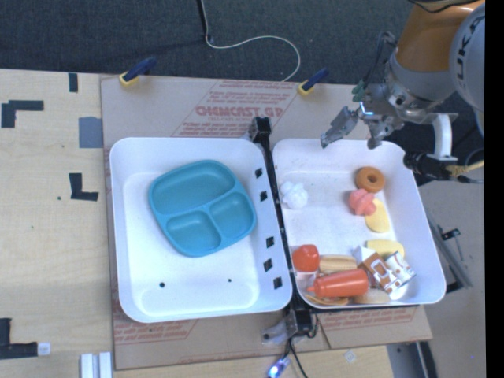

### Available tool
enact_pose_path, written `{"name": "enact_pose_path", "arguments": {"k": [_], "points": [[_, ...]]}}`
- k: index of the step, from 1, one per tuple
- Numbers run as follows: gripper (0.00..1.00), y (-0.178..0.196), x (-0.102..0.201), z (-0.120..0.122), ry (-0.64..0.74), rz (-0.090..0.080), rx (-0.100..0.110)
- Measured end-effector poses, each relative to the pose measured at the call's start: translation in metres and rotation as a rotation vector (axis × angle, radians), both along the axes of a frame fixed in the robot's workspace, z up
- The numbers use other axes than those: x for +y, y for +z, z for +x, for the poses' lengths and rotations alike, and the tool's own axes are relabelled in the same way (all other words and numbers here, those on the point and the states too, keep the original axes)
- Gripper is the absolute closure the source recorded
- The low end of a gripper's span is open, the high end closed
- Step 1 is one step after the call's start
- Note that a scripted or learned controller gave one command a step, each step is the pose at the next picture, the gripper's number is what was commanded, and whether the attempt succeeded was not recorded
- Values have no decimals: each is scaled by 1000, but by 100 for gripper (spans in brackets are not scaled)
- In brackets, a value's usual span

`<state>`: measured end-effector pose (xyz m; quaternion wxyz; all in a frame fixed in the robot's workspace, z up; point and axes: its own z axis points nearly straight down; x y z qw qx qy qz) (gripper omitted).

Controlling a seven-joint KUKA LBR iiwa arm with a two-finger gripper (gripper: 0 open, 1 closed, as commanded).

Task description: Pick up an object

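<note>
Doughnut (369,179) lies in the right bin (315,157), just below the wide-spread, empty end effector (352,133)

The arm (441,30) is cut off at the top edge toward one o'clock; the pile of toy food (350,278) at five o'clock overlaps, hiding its lower pieces.

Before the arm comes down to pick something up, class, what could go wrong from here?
1. The tool hangs over the right bin's far rim, so a straight drop might strike the rim.
2. The doughnut, pink toy and yellow piece lie close together, so two might be nudged.
3. The near-corner pile overlaps; a grab there could slip.
</note>
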<state>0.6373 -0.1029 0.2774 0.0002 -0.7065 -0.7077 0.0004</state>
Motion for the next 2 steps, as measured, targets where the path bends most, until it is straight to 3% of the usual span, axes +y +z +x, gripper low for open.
{"name": "enact_pose_path", "arguments": {"k": [1, 2], "points": [[0, -120, -85, -23, -10, -1, 13], [0, -198, -109, -11, -2, -2, 3]]}}
